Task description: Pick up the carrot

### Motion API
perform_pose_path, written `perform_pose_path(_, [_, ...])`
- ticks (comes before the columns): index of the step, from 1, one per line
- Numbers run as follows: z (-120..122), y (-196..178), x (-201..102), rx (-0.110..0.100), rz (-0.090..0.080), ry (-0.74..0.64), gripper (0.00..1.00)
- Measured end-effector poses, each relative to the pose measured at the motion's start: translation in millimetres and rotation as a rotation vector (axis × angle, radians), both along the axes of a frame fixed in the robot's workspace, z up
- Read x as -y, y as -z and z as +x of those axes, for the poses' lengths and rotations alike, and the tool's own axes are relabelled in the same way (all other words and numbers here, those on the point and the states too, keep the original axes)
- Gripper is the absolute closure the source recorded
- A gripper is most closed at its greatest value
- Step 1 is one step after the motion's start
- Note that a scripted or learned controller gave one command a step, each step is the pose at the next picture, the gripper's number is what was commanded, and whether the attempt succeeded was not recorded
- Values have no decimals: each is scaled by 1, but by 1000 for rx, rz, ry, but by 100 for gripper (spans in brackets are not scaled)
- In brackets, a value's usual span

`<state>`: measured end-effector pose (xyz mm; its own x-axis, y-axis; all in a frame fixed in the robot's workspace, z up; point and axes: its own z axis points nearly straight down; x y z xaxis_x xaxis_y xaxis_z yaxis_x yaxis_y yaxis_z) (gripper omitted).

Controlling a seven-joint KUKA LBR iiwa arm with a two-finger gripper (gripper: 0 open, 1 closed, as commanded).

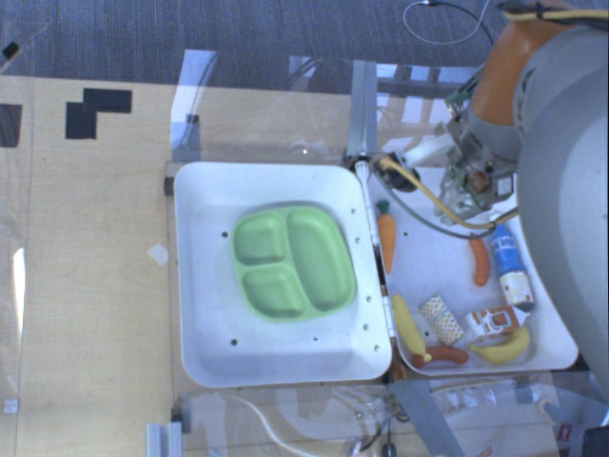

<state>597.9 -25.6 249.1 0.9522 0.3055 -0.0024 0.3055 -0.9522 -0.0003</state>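
The small orange carrot with a green top (386, 237) lies at the left wall of the right white plastic bin (561, 346), well apart from the gripper (471, 190) at the far side. Whether the jaws are spread, I cannot tell. The wall may block one jaw, and the orange sausage-like piece (481, 262) could perhaps be grabbed instead. No label is readable.

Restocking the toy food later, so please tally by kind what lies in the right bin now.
Carrot: 1
Bananas: 2
Sausages: 2
Bottle: 1
Small carton: 1
Patterned roll: 1
Total: 8
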Motion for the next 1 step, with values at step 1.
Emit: perform_pose_path(1, [16,-4,-39,0,0,-109,100])
